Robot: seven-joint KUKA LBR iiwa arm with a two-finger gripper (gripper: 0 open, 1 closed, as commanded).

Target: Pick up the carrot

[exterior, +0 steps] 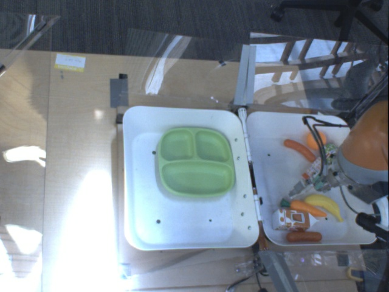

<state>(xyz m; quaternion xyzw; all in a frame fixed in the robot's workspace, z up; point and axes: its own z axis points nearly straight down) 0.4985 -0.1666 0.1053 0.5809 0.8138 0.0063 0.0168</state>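
The carrot (306,208) is a small orange piece with a green top at its left end. It lies in the right bin (267,163) near the front, between a yellow banana (326,205) and a small carton (292,220). My gripper (308,184) hangs just above and behind the carrot, tilted down toward the left. Nothing shows as held. The arm's orange band (368,143) and grey wrist cover the bin's right side.
A green divided plate (196,163) sits in the left bin (140,212). The right bin also holds a long orange sausage-like piece (299,149), another orange item (315,140) partly behind a black cable, and a red sausage (304,237) at the front wall.
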